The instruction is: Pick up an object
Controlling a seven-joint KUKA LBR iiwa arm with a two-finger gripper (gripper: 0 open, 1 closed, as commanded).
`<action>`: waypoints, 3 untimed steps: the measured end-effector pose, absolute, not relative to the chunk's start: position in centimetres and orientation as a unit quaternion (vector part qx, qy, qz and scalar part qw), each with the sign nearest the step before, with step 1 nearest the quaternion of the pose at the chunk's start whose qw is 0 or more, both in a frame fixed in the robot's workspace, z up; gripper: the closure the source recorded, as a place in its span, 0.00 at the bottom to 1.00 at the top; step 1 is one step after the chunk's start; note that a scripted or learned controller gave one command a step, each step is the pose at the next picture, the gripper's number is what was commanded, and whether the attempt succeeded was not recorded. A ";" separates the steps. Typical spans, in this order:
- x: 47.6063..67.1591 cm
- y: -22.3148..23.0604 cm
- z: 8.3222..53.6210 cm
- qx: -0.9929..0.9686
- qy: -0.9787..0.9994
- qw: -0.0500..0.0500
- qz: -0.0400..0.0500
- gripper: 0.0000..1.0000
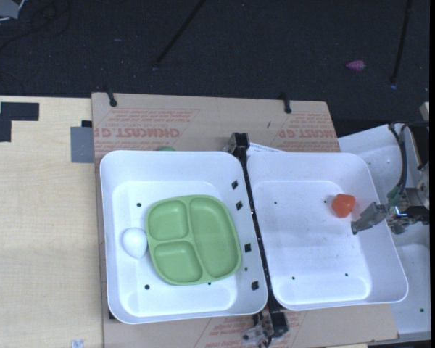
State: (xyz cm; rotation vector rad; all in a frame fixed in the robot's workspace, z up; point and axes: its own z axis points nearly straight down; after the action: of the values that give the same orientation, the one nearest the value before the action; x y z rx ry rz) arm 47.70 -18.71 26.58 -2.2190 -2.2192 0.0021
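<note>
1. The tabletop (36, 216) fills the lower left of the frame with pale wood grain; a brown cardboard sheet (210, 125) with reversed red print lies over its middle and runs under both bins.
2. The left bin (119, 169), white and shallow, sits at lower centre-left, its right rim meeting the right bin (312, 267) along a dark seam with black clips.
3. A green divided plate (192, 239) with three compartments lies flat in the left bin, turned slightly off square.
4. A white ball-like object (135, 242) rests in the left bin, touching the plate's left edge.
5. An orange-red object (343, 205), small and rounded, sits in the upper right part of the right bin, near its right wall.
6. The gripper (367, 220) reaches in from the right edge of the frame over the right bin's rim, just below and right of the orange-red object; a grey finger points toward it, apart from it. Whether the fingers are spread or pressed together cannot be told.
</note>
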 end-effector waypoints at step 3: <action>47.9 -18.2 11.4 -0.707 -0.707 0.004 0.001 0.00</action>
State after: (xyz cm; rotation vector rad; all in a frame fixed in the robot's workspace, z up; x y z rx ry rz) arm 47.90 -18.16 11.45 -2.2160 -2.2155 0.0037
